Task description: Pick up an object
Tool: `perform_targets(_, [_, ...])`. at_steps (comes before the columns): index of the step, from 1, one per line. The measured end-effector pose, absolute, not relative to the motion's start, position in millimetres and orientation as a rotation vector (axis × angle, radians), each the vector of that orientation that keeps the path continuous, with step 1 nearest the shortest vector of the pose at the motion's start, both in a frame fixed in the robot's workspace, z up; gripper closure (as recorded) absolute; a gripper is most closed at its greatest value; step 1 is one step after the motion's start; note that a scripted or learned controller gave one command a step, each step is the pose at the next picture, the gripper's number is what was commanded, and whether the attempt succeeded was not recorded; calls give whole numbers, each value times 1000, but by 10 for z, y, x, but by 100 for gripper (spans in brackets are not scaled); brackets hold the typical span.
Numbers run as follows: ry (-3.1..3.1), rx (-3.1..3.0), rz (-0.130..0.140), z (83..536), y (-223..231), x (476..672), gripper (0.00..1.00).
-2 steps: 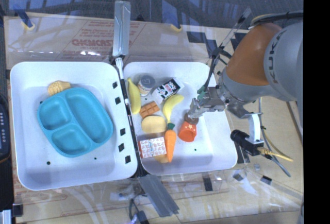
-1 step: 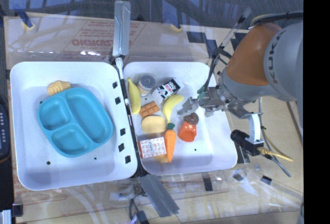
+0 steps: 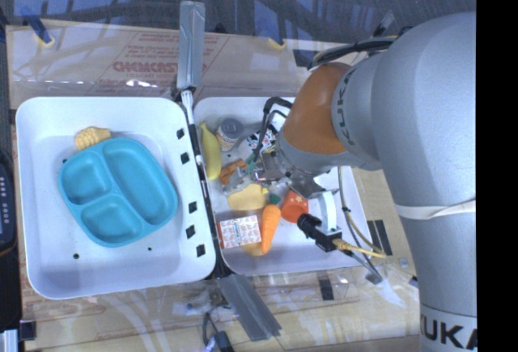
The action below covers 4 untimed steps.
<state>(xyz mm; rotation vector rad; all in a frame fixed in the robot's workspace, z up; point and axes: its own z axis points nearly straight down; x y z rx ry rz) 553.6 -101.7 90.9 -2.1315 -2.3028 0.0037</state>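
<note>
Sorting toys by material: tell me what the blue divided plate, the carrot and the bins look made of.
Blue divided plate: likely moulded plastic, smooth with a soft sheen.
Carrot: probably plastic toy food, an even orange; hard or soft is unclear.
Bins: seemingly thin white plastic, with rounded corners and glossy rims.

Two white bins (image 3: 36,261) are counted, one blue divided plate (image 3: 117,190), one corn cob (image 3: 91,136), one banana (image 3: 210,152), one carrot (image 3: 269,227).
</note>
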Motion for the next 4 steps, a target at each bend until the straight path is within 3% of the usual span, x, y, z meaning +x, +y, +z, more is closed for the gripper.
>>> perform_targets(1, [-2138,-2298,5,914,-1598,6056,0])
perform_targets(2, [-2226,-2206,5,904,-1251,6030,0])
perform_targets(3, [-2226,-2199,10,994,-1248,6020,100])
perform_targets(4, [-2214,-2232,-5,1954,-729,6581,100])
